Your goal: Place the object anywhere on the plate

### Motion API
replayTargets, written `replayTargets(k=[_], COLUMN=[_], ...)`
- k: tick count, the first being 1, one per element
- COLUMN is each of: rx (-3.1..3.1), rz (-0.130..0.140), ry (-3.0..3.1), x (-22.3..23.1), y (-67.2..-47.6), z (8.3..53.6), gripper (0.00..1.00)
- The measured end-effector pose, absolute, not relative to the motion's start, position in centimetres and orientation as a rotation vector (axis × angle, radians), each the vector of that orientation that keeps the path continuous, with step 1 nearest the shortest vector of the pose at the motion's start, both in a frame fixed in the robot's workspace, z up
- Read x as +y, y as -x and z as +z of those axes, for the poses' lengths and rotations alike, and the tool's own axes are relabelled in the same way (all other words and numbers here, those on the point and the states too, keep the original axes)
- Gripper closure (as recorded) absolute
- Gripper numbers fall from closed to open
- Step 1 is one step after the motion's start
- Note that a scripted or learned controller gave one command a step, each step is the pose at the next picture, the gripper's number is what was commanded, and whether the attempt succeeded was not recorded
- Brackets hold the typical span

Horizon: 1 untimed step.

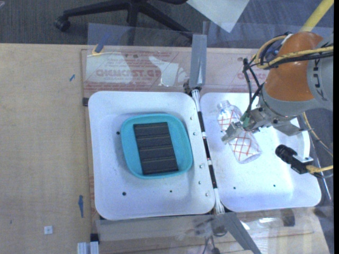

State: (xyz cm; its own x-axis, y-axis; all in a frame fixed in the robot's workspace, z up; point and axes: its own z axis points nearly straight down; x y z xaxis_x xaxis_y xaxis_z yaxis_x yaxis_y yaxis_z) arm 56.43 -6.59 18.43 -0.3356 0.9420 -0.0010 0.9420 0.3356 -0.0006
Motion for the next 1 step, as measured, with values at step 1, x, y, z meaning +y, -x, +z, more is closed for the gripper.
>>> replayTargets(k=[1], rx=[2.566], rz=[-0.001], ry=[-1.81], x=[-6.59], y=[-56.45], z=[18.48], gripper=[0.0])
